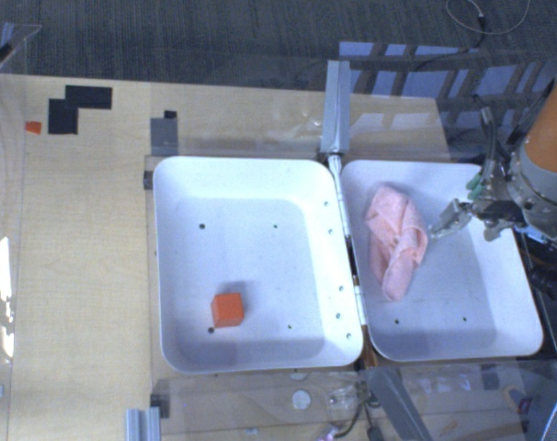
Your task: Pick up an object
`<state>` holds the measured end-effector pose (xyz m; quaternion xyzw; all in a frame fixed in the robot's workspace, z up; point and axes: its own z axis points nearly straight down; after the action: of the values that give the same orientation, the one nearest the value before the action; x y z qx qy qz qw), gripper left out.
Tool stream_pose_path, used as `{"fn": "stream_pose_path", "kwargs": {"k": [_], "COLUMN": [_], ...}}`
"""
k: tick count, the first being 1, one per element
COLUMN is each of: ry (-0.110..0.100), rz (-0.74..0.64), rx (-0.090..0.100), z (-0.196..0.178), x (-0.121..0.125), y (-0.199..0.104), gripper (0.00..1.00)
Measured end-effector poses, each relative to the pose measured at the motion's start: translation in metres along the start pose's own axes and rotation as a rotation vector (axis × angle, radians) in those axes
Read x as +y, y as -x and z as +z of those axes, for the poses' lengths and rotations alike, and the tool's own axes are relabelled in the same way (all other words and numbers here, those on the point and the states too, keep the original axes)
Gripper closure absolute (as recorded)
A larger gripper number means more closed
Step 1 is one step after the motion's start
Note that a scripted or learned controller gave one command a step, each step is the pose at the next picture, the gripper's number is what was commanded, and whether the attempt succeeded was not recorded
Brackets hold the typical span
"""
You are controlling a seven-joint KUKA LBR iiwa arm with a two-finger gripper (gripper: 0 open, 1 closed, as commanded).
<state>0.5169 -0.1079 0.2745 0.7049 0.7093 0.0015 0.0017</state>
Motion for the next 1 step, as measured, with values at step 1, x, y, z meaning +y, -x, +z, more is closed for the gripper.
{"fn": "stream_pose_path", "kwargs": {"k": [1], "ry": [-0.002], "rz": [-0.127], "rx": [0.001], "z": [0.1324], "x": [0.0289], "y": [-0.017], "gripper": [0.0]}}
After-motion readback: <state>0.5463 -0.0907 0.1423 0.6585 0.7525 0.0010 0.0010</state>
